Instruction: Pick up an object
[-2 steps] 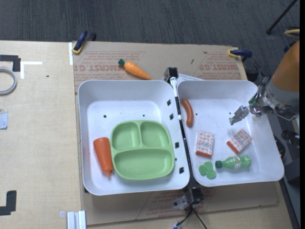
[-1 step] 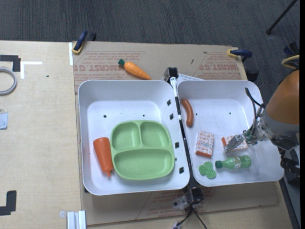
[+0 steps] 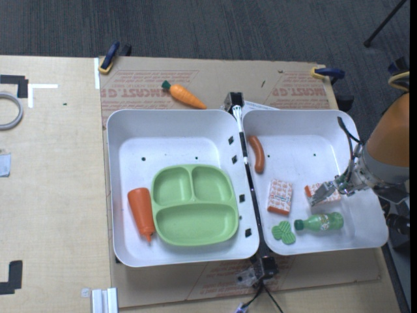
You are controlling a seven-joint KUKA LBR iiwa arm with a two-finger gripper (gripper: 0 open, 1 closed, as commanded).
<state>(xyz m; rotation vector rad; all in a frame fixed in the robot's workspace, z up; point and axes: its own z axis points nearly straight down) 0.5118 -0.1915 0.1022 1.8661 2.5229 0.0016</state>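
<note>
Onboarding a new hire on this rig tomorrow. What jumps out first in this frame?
Probably the green divided plate in the middle of the left bin, with an orange carrot-like toy lying along its left side. Next, the gripper reaching in from the right, down over a small red-and-white packet in the right bin, near a green bottle. A toy carrot lies outside the bins on the cardboard behind them.

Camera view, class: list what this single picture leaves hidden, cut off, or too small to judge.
1. End effector: too small and blurred to judge its fingers.
2. Small red-and-white packet: partly covered by the end effector; whether it is gripped is unclear.
3. Arm: cut off by the picture's right edge.
4. Printed box: print too small to read.
5. Left bin: its floor under the green divided plate is hidden.
</note>
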